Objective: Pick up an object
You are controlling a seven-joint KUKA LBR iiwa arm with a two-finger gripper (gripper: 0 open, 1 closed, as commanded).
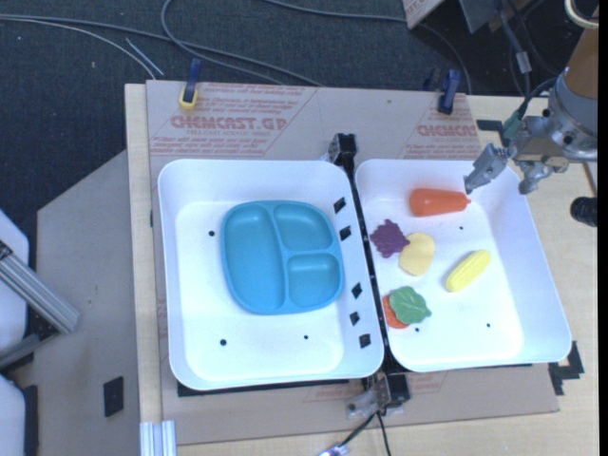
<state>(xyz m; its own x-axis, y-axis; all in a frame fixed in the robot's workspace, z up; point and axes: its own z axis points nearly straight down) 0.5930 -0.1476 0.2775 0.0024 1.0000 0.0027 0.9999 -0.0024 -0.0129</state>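
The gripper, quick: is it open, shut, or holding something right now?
Gripper: open, holding nothing; one finger is beside the carrot in the right bin.

Red lettering is showing on the brown protective sheet (285,112) covering the board under the bins; behind the left bin (180,255) it is reading "CHEMCAST GP" in large capitals; the same red print is repeating behind the right bin (532,255), partly cut off; the smaller lines are staying too blurred to read.
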